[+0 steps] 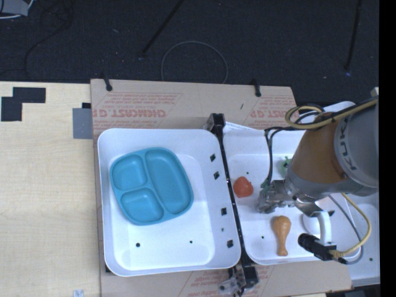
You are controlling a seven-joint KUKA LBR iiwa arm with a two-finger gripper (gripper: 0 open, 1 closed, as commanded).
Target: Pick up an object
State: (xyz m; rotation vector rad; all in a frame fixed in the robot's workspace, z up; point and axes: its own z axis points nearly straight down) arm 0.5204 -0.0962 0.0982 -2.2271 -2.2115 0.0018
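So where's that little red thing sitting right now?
The red object lies in the right bin, close to the divider between the two bins, left of the gripper and above the tan drumstick-shaped toy.

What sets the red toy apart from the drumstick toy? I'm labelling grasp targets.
The red toy is round and compact; the drumstick is tan, long and narrow, lying lengthwise toward the bin's near edge. The red toy sits beside the divider, the drumstick nearer the bin's middle, below the gripper. Both lie loose in the right bin.
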